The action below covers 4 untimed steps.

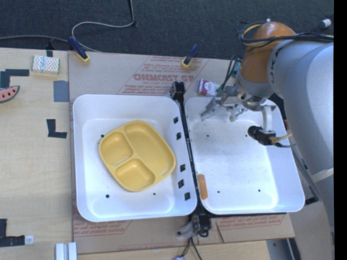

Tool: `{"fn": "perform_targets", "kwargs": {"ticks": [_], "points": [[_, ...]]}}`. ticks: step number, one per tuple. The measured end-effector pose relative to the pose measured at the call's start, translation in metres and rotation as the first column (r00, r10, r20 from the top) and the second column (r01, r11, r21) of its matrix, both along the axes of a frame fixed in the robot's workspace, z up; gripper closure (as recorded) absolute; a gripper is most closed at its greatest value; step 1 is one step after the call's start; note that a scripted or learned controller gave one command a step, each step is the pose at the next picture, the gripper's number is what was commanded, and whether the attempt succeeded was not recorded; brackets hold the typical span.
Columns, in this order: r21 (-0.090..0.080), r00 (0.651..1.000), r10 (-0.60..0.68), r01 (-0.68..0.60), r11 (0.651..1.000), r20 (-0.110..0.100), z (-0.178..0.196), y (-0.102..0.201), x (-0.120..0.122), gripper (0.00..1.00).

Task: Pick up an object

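Gripper [219, 111] over far edge of right bin [282, 196], fingers [208, 112] spread apart, nothing between them. Yellow divided plate [136, 155] lies flat in middle of left bin [87, 199], well apart from gripper. Small orange piece [202, 186] rests in right bin against divider, near front.

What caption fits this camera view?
Gripper hovers at right bin's far edge; yellow divided plate lies in left bin.

Cardboard sheet [142, 79] under the bins: red print, reads roughly "CHEMCAST GP", upside down; smaller lines beneath too blurred to read.
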<state>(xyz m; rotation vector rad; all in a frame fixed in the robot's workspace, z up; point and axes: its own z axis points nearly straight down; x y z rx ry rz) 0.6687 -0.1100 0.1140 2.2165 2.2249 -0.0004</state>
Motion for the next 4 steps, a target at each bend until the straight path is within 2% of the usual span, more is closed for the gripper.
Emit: {"fn": "perform_targets", "kwargs": {"ticks": [1, 2, 4], "points": [[0.001, 1.000, -0.004, 0.004, 1.000, -0.001, -0.028, 0.012, -0.048, 0.00], [0.000, 1.000, -0.003, 0.003, 1.000, 0.000, -0.018, 0.012, -0.048, 1.00], [0.002, 1.000, -0.002, 0.002, 1.000, -0.002, 0.000, 0.013, -0.048, 1.00]]}}
